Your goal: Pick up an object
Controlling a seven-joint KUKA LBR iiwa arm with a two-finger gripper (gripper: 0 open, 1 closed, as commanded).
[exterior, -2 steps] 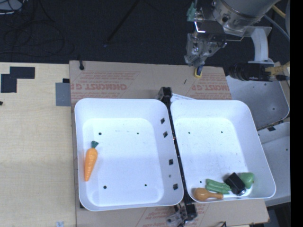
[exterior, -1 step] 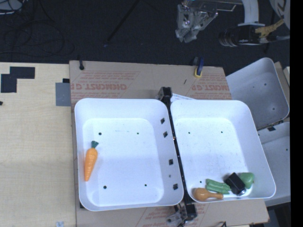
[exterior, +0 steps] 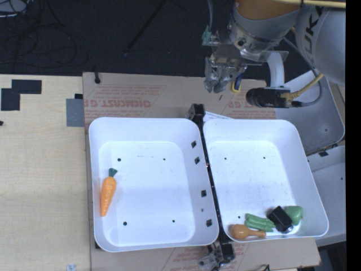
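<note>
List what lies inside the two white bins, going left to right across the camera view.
toy carrot → orange pear-shaped toy → green pod-like toy → black block → green toy. The carrot lies alone in the left bin; the rest cluster in the right bin's near corner.

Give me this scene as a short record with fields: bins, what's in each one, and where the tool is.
left bin: toy carrot near its left wall
right bin: green pod, black block, green piece, orange-tan pear-shaped toy, all clustered in the near right corner
tool: raised over the cardboard behind the bins, apart from every object
task state: nothing picked up yet
</note>
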